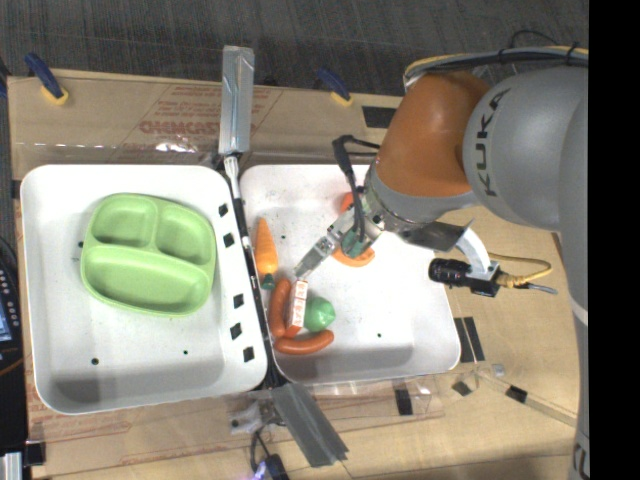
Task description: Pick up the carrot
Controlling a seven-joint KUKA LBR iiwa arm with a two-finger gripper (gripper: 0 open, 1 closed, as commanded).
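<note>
Camera view: small orange carrot (265,247), tapered, beside divider.

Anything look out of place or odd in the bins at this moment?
Nothing spilled or damaged. The green divided plate sits in the left bin. In the right bin, the carrot lies against the divider, apart from the gripper, with toy sausages crowded below it.

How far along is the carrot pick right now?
Done: the arm has reached into the right bin. In hand: nothing visibly gripped; the gripper is low over the bin floor, just right of the carrot, which lies flat by the divider. Left: close on the carrot and lift it.
</note>
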